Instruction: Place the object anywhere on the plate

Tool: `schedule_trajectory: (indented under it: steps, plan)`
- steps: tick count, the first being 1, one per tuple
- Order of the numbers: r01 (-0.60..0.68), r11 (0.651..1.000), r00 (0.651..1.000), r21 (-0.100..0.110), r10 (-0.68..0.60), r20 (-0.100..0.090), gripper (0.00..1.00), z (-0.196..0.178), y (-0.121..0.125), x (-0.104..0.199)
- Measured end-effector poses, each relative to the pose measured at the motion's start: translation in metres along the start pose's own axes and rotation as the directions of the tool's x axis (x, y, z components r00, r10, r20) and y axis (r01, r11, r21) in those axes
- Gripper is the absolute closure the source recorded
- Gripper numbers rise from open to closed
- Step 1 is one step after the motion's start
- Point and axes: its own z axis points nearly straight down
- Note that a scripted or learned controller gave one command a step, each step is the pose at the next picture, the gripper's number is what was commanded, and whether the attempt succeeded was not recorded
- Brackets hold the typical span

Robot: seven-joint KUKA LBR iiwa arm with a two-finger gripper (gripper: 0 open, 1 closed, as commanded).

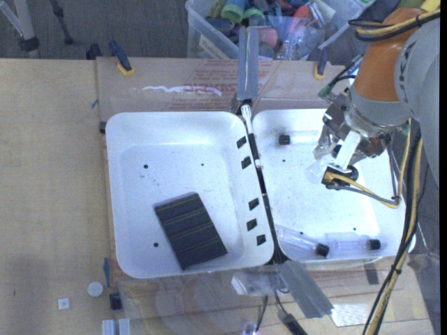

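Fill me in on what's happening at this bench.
A grey and orange arm's end effector hangs over the right bin, where clear tubes with black caps lie: one near the front, another beside it, a third at the back. A dark ridged plate lies in the left bin, nothing on it.

Two white bins (126, 152) are seen on a pale wooden bench (42, 187). A dark grey ribbed plate (190, 229) is shown in one. The grey arm (426, 61) is banded in orange. Clear tubes with black caps (304, 244) are seen too.
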Motion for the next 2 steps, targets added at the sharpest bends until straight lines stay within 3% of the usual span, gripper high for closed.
schedule_trajectory:
  steps: [1,2]
  plan:
    - [0.290,0.957,0.957,-0.006,-0.290,-0.002,1.00,0.023,0.002,0.053]
    - [0.531,0.847,0.847,-0.008,-0.531,-0.001,1.00,0.042,-0.026,0.136]
